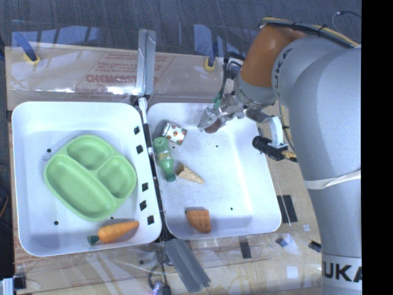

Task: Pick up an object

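Objects for picking lie in both bins. Nearest, a carrot (114, 231) rests at the front of the left bin (24, 165), and a waffle-like piece (199, 220) at the front of the right bin (258, 183). Further back: a green divided plate (90, 176), an ice-cream cone (189, 174), a green bottle (164, 158), and a small can (174, 132). My gripper (212, 123) sits low over the right bin's far part, a small dark item between its fingers.
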